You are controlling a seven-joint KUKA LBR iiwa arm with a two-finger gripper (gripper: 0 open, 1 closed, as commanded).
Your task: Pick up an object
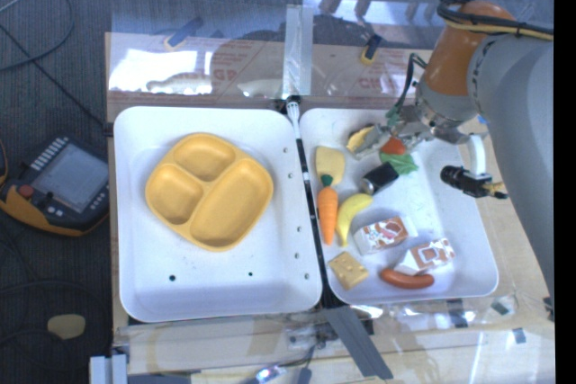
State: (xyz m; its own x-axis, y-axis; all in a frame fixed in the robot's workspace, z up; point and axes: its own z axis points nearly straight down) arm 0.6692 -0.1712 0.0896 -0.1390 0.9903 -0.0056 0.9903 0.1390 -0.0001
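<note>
From above, the arm (468, 58) reaches in from the right, its gripper (400, 135) low in the right bin (468, 274) over a red-and-green toy (396, 153); whether it's clamped, I cannot tell. Carrot (328, 211), banana (353, 209), sausage (407, 279) lie nearby. The left bin (144, 283) holds a yellow divided plate (209, 190).

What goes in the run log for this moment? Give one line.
arm: over right bin | gripper: low at toy pile, far end | grasp: unconfirmed | left bin: yellow tray
</note>
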